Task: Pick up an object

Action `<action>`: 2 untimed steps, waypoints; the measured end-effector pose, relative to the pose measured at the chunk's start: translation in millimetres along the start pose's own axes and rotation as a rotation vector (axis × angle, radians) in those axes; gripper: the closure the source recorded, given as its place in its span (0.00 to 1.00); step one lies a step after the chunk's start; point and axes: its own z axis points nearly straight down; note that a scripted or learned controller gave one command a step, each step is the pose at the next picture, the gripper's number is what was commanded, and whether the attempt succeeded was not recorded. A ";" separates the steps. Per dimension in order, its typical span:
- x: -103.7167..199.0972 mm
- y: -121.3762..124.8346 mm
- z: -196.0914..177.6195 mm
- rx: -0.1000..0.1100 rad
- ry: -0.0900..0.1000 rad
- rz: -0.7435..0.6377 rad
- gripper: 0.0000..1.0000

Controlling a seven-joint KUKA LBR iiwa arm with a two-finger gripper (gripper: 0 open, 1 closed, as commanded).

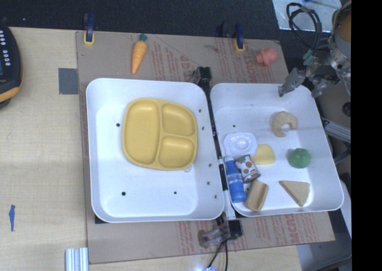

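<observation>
The tool (296, 82), its state impossible to tell, hovers at the far right corner of the right shallow white plastic bin (322, 204), above a beige croissant-shaped toy (283, 123).

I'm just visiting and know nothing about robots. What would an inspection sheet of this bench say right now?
Surface: cardboard-covered bench bearing a left bin and a right bin.
Job's things: right bin holds a croissant, green ball, yellow lump, white lid, blue bottle, small packet and two bread pieces; left bin holds a yellow divided plate.
Clutter: toy carrot and pink lump outside the bins.
Grippers: gripper above the right bin's far corner, holding nothing visible.
Cables: black loop at top right.
Surroundings: handheld controller at left.
</observation>
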 end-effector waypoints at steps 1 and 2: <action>-5.5 -41.6 160.3 0.011 0.002 0.002 0.00; -29.3 4.1 111.6 -0.007 -0.002 -0.001 0.00</action>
